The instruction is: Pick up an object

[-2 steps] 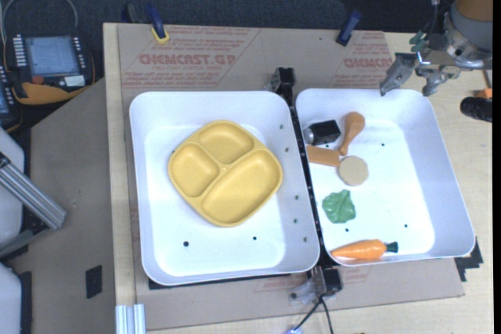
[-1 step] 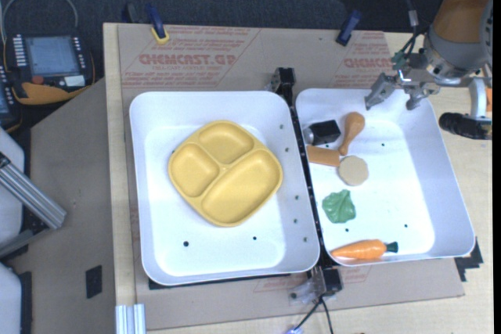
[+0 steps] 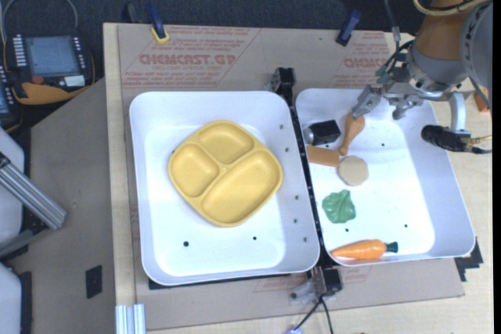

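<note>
The surface (image 3: 258, 59) is lying under both bins, its brown sheet showing red print that reads "CHEMCAST GP", partly cut off by the bins. The left bin (image 3: 156, 238) is carrying a yellow divided plate (image 3: 225, 171). The right bin (image 3: 438, 215) is holding the smaller things. The grey arm (image 3: 450, 19) is reaching in from the right, its upper part running out of view. The pincer (image 3: 389, 102) is hovering over the right bin's far end, fingers standing apart with nothing between them. A wooden spoon-like tool (image 3: 344, 149) is lying just below it, its handle pointing up toward the pincer. An orange carrot (image 3: 362, 249) is lying along the near rim, green tip pointing right. A green leaf piece (image 3: 339, 206) is sitting between them. A small black block (image 3: 322, 131) is hard to make out.
</note>
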Motion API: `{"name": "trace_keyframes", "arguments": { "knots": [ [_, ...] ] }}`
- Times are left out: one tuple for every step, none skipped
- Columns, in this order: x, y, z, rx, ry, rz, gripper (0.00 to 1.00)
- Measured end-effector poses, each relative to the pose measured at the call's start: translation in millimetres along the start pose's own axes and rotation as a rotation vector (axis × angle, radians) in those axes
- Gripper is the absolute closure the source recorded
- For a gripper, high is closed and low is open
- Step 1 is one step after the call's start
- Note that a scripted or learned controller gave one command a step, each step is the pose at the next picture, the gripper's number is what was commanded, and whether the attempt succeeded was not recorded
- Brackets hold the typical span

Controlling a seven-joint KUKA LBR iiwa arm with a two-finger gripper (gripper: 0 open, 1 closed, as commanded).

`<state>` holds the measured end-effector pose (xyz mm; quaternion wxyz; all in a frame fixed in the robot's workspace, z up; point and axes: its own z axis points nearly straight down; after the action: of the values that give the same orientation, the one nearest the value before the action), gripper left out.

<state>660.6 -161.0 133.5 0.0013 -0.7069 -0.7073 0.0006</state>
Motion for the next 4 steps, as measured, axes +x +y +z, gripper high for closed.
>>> {"name": "trace_keyframes", "arguments": {
  "knots": [
    [0, 0, 49, -0.001, -0.001, -0.001, 0.0],
    [1, 1, 37, -0.004, -0.002, -0.001, 1.0],
    [-1, -7, -9, -0.005, -0.002, 0.001, 1.0],
    [-5, -2, -54, -0.008, -0.003, 0.0, 1.0]
  ]
}}
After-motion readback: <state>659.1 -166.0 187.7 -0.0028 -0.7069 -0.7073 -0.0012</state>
